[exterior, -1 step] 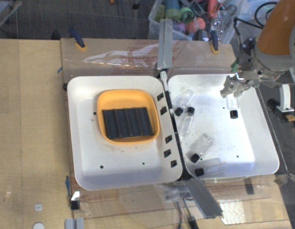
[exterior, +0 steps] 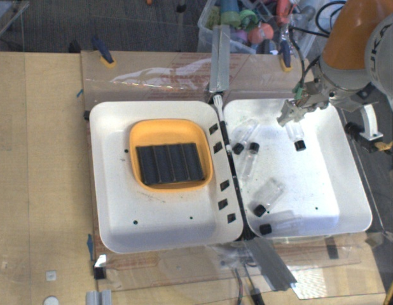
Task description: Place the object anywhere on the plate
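Looking down on the tabletop (exterior: 37, 170), you see the gripper (exterior: 292, 116) hanging over the back part of the right bin (exterior: 349, 196), near its far rim. You cannot tell how it is set, because it is small and pale against the white bin. Just below it lies a small clear bottle with a black cap (exterior: 298, 138); you cannot tell if the gripper touches it, and nothing shows clearly as held.

More clear bottles lie in the same bin: two (exterior: 244, 142) near the middle wall, and two (exterior: 265, 199) toward the front left corner, all with black caps. They are hard to see because they are transparent. The right half and the front right corner of this bin look bare, so you have open room there.

The plate (exterior: 171, 129) is orange and sits in the middle of the left bin (exterior: 114, 202). A dark ribbed block (exterior: 170, 164) covers most of its centre, and you see free orange rim mainly at the back and the sides. Around the plate the bin floor is bare on all sides.

Between the bins runs a raised wall (exterior: 223, 164) with black clips on it.
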Tool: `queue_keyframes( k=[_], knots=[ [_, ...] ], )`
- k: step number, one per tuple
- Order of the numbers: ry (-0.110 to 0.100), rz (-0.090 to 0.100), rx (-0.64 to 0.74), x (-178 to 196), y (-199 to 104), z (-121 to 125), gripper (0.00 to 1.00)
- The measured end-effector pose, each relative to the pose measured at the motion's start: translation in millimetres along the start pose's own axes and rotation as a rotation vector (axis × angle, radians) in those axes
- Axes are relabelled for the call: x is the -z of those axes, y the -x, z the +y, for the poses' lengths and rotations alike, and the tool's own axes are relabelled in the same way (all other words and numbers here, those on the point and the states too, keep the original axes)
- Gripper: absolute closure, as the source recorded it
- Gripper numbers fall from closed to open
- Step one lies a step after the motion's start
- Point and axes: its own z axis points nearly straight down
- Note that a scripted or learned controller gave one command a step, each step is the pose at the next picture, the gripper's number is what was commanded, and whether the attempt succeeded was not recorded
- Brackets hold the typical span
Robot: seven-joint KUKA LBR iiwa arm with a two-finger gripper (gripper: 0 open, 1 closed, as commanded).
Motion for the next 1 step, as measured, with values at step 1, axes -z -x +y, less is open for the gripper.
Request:
queue_keyframes(
  k=[1],
  knots=[
    [0.002,0.0,0.219,14.2,-20.5,4.9,1.0]
  ],
)
